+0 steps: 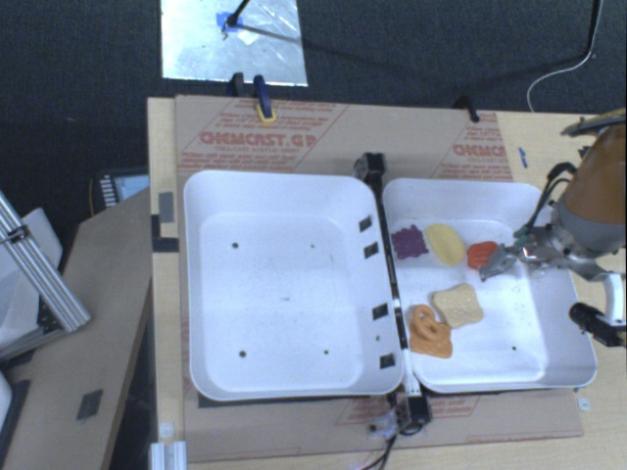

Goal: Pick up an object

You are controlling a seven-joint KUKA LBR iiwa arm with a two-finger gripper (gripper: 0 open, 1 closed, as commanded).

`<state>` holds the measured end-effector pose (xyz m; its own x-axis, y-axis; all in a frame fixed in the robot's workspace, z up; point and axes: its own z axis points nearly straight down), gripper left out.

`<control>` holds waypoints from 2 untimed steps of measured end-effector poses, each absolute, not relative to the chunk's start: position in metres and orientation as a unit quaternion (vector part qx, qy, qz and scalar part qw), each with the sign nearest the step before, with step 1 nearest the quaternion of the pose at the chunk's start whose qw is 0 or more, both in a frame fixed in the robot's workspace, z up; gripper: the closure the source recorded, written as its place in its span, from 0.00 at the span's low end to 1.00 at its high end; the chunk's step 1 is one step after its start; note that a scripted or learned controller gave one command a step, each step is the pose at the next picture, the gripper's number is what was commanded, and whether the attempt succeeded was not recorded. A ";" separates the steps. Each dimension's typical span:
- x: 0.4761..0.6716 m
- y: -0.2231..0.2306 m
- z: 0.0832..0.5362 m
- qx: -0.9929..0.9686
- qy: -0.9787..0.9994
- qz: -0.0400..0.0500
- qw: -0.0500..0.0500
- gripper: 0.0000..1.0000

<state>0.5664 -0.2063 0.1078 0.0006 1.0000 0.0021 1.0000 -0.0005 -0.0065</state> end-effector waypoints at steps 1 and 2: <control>0.624 -0.179 0.191 -0.704 -0.710 -0.004 -0.006 0.00; 0.576 -0.205 0.079 -0.708 -0.706 0.002 0.003 0.00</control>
